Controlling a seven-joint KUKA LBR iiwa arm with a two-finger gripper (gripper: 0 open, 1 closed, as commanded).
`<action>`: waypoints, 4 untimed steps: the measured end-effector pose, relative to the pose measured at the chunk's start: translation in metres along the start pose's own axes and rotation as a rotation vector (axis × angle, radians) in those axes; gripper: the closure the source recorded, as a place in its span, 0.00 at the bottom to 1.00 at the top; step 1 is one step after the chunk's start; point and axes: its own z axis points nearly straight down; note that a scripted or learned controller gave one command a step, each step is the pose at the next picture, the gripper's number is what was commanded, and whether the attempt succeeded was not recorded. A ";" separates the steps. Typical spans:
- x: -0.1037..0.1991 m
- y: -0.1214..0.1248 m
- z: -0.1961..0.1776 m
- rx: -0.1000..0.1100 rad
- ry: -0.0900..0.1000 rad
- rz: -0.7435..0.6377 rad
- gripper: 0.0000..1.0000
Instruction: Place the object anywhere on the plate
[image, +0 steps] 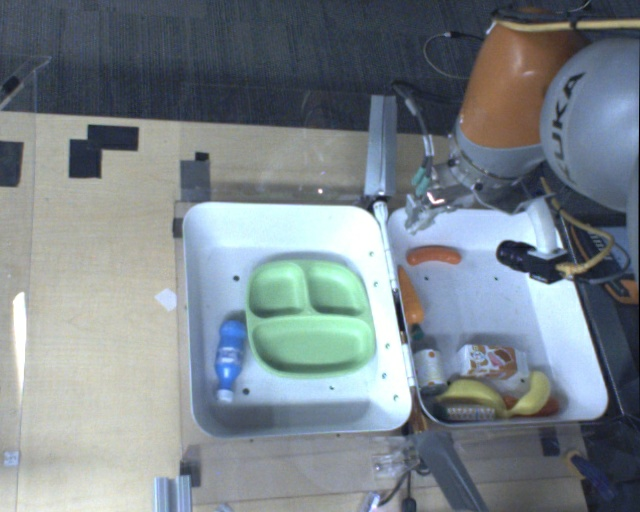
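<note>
A green divided plate (310, 315) lies in the middle of the left bin (197, 290). My gripper (428, 198) hangs over the far left corner of the right bin (560, 330), under the orange-banded wrist. Just in front of it, on the bin floor, lies an orange-red sausage (433, 256), apart from the gripper. I see nothing held in the gripper. An orange carrot (409, 296) lies along the right bin's left wall.
A blue bottle (229, 358) lies left of the plate in the left bin. At the near side of the right bin sit a small can (428, 366), a printed packet (492, 360) and bananas (500, 398). A black cable fitting (525, 256) hangs over the right bin.
</note>
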 end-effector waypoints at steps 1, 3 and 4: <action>-0.030 -0.017 0.067 0.000 0.000 0.060 1.00; -0.040 -0.019 0.039 -0.003 -0.001 -0.326 1.00; 0.006 -0.003 0.030 -0.003 -0.001 -0.533 1.00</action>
